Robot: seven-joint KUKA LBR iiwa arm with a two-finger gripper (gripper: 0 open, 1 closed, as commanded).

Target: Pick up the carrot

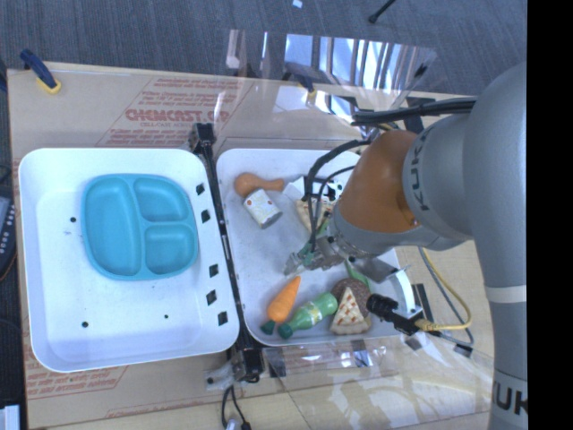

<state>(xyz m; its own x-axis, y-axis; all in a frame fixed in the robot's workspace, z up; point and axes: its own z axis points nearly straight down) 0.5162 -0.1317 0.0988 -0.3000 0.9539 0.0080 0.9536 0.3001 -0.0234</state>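
Observation:
The orange carrot (pixel 284 299) lies tilted near the front of the right bin (pixel 269 251), its tip pointing up and to the right. My gripper (pixel 307 259) hangs just above and to the right of the carrot, under the orange band of the wrist. Nothing shows between its tips. A green bottle (pixel 309 316) lies against the carrot's lower side.
A sandwich wedge (pixel 350 308) lies beside the bottle. At the back of the right bin are a drumstick (pixel 253 184) and a white die (pixel 261 209). A blue sectioned tray (pixel 141 224) sits in the left bin (pixel 45 267). The black divider (pixel 218 231) separates the bins.

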